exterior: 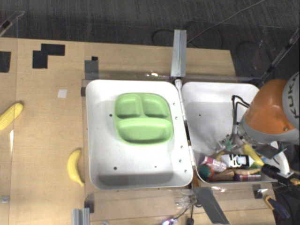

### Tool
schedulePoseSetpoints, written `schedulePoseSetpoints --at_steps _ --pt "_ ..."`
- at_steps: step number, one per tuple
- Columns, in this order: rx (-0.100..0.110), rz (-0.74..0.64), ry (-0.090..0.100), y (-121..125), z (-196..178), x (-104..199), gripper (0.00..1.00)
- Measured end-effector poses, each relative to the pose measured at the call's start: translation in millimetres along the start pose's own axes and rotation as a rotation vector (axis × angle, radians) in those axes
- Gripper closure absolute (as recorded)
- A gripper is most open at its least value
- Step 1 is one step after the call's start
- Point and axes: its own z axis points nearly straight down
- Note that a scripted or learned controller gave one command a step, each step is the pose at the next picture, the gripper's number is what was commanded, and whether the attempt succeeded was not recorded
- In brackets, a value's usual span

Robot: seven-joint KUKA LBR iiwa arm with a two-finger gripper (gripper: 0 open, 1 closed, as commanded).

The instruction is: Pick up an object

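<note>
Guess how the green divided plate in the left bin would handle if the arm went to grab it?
The green divided plate looks like moulded plastic: probably stiff and light for its size. It lies flat on the left bin floor, so it's unlikely to roll or tip. Its low, rounded rim offers little edge, so a pinch may slip and just slide it.

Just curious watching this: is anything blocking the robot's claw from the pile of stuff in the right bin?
Nothing visible does. The arm already hangs right over the pile in the right bin's near corner.
</note>
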Motion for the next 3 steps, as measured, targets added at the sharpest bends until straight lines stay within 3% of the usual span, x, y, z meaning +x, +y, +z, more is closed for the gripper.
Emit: schedulePoseSetpoints --at_steps 1,2,3 --pt "0.013 0.473 -0.001 26.3 12.4 8.3 1.0" --pt "0.009 0.114 -0.005 -25.7 11.5 -44.7 1.0" --pt "0.006 0.46 -0.007 -3.8 11.4 -1.1 1.0"
